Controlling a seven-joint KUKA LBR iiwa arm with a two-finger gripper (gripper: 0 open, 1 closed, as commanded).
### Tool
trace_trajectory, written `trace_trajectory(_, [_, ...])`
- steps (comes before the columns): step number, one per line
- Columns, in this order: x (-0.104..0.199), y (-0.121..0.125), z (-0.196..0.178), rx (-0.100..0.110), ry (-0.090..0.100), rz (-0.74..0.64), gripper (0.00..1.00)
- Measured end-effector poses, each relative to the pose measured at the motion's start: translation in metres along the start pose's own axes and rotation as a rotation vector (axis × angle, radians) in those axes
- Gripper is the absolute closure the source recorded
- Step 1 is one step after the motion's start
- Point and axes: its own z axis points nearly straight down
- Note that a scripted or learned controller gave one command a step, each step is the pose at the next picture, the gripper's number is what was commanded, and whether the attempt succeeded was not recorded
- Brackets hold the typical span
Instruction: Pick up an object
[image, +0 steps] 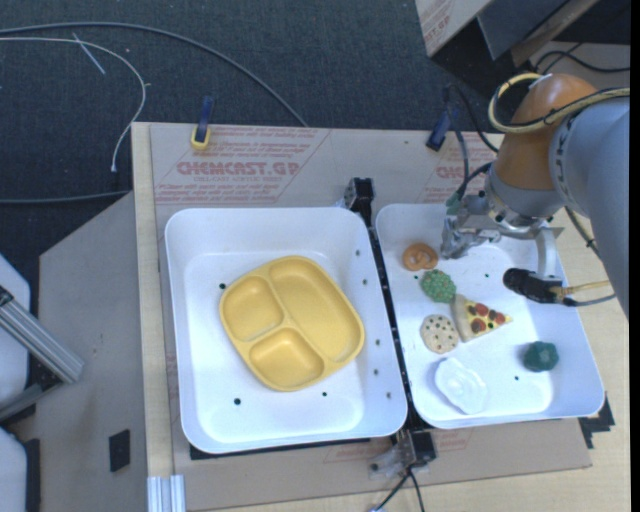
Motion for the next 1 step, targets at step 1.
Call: trace_trajectory(1, [-0.0085,0.0007,-0.0494,0.006,-0.001,0.001,1.0])
